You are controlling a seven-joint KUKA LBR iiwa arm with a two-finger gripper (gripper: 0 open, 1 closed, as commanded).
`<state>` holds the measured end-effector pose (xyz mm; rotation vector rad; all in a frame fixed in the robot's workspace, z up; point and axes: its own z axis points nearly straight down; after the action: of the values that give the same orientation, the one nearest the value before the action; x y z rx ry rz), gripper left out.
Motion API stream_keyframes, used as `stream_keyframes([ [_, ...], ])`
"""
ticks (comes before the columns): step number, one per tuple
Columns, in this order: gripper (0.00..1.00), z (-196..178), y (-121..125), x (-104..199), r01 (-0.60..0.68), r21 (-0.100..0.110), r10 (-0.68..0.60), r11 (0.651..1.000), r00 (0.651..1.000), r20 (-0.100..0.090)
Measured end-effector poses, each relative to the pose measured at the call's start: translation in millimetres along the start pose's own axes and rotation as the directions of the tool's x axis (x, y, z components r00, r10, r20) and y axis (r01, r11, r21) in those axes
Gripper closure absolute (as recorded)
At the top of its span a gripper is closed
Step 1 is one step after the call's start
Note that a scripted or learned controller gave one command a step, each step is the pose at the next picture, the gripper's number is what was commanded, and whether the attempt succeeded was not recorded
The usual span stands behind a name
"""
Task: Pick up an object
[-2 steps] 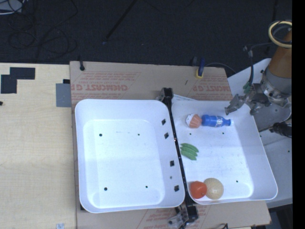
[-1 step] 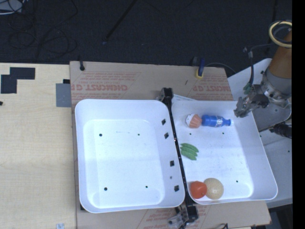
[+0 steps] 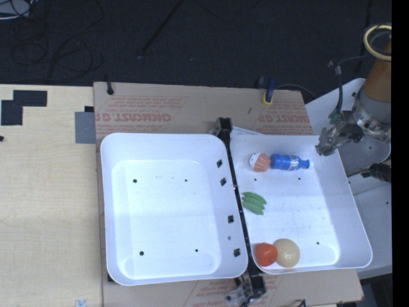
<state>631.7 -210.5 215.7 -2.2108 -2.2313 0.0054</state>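
A red ball (image 3: 265, 254) and a cream ball (image 3: 287, 252) are lying touching at the right bin's (image 3: 358, 235) near edge. The hand (image 3: 327, 142) is hovering over its far right corner, grip unreadable; a blue bottle (image 3: 289, 162) is lying nearby, a green pod (image 3: 254, 202) mid-bin.

Both bins are plain white: the left bin (image 3: 121, 152) in the centre of the frame and the right bin (image 3: 332, 190) beside it, each dotted with a few small black marks. In the right bin's upper part lies a blue bottle (image 3: 289, 162) next to an orange-and-white round object (image 3: 259, 162). A green pod-like item (image 3: 254, 203) sits mid-bin. At the lower edge are a red-orange ball (image 3: 265, 254) and a pale cream ball (image 3: 287, 252). The cardboard (image 3: 166, 110) beneath is brown with red lettering. The bench (image 3: 45, 203) at left is light wood with grey and black patches.
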Motion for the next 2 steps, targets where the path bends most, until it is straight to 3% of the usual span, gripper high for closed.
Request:
stream_keyframes([
  [1,1.00,14,-40,85,-0.004,0.004,0.004,1.000,1.000,-0.007],
  [2,1.00,-3,15,109,-0.005,-0.006,0.005,1.000,1.000,-0.002],
])
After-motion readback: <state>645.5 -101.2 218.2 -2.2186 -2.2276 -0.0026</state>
